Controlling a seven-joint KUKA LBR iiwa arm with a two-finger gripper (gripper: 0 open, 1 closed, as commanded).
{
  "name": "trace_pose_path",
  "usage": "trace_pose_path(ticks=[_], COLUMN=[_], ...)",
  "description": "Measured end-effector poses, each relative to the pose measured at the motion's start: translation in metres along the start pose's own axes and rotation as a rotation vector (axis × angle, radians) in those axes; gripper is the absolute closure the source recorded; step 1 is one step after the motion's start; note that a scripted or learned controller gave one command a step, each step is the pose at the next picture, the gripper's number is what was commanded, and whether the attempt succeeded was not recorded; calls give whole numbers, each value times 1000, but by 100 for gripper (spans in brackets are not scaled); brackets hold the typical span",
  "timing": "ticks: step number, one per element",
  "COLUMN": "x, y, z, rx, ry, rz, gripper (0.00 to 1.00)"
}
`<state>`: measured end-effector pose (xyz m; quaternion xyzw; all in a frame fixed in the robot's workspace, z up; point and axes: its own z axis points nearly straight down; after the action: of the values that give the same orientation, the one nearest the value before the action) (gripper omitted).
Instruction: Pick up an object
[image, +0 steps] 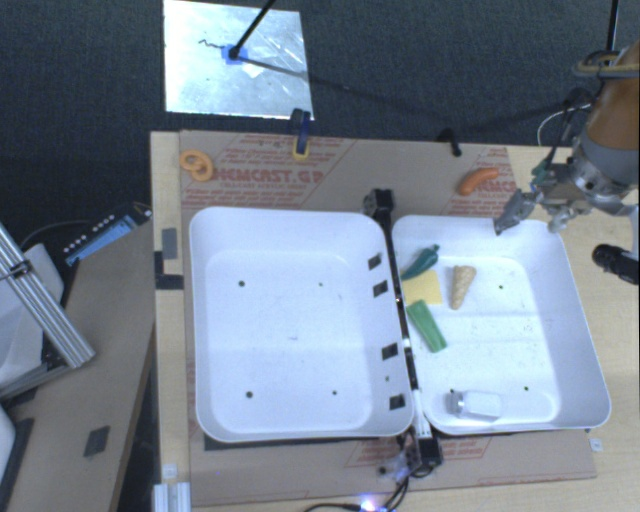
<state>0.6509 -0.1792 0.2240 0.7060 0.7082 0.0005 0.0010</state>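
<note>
Nearest the camera, a small pale grey-white block (473, 404) lies by the front wall of the right bin (585, 345). Farther in, close to the divider, sit a green stick (426, 326), a yellow square piece (421, 289), a tan cone (461, 285) and a dark green pepper-like piece (420, 261). At the far right corner the gripper (530, 215) hangs over the bin's rim with its two fingers spread apart and nothing between them, well apart from the items, and an orange sausage-shaped toy (478, 180) lies on the cardboard beyond.
</note>
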Motion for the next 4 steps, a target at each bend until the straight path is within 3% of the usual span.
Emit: trace_pose_path(ticks=[1,2,3,4], x=[37,94,90,156], y=[16,-35,-31,22], z=[135,140,128,33], rx=[10,7,-2,-12], ry=[4,4,0,2], rz=[-5,-5,-2,-8], gripper=[0,0,100,100])
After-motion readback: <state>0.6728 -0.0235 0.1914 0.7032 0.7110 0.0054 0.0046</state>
